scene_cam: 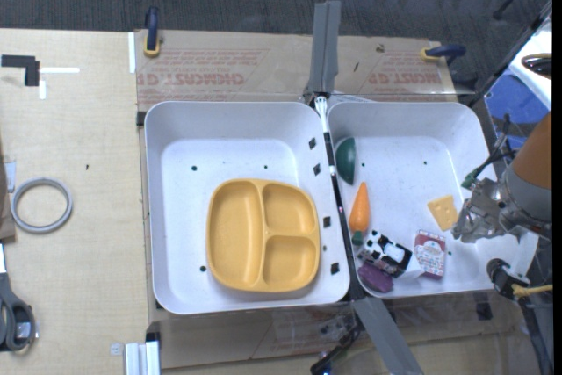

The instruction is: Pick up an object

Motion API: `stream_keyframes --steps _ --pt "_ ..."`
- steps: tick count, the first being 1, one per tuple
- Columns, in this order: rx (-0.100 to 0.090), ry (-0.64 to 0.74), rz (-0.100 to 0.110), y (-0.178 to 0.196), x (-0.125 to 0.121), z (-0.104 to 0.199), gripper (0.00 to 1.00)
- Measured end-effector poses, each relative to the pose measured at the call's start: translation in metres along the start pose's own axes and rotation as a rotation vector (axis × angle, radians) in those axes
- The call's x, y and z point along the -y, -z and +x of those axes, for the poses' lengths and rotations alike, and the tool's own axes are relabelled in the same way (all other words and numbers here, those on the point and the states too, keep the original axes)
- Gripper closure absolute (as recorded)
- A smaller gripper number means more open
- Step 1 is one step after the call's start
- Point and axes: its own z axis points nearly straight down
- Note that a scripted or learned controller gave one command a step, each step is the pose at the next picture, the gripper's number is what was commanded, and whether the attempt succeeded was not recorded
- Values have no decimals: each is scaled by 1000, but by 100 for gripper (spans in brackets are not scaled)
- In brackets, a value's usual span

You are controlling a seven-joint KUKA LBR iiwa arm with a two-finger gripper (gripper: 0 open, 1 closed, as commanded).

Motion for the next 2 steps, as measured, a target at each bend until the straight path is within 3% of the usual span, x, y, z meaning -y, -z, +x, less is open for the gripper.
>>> stream_keyframes --steps 1,2 --pt "-1 207 -9 34 -4 -3 100" --pt "-3 -257 -10 -18 -27 44 100"
